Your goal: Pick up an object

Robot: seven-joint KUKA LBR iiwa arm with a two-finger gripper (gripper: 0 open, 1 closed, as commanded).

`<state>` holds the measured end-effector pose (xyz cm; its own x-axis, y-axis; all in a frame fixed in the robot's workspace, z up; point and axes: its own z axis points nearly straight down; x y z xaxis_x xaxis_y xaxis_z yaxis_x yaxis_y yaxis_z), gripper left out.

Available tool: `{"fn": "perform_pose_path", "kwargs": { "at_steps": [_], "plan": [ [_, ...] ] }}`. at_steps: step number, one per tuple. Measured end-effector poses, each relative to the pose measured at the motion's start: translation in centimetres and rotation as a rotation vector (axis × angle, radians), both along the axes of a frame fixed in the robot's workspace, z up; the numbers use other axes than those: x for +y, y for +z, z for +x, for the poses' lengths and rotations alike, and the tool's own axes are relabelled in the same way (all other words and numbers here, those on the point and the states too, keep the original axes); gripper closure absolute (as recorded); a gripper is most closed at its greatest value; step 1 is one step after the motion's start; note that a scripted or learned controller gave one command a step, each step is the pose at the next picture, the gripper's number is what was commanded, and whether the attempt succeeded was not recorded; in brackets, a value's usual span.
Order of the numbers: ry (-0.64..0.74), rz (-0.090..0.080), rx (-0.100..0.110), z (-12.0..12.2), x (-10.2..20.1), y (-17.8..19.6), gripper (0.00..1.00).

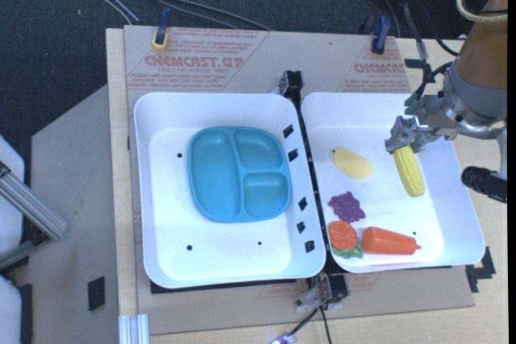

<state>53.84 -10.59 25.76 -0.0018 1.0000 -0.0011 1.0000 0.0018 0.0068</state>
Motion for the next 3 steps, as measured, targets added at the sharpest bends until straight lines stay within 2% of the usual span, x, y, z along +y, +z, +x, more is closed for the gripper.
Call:
{"fn": "perform_pose_path", "kwargs": {
  "at_steps": [1, 2, 3],
  "plan": [
    [0.004, 0.005, 0.009, -1.7, 5.6, 0.1, 1.00],
    [0.005, 0.005, 0.011, -2.2, 11.6, -1.2, 1.00],
    [0.002, 0.004, 0.011, -3.9, 15.7, -1.8, 1.00]
  ]
}}
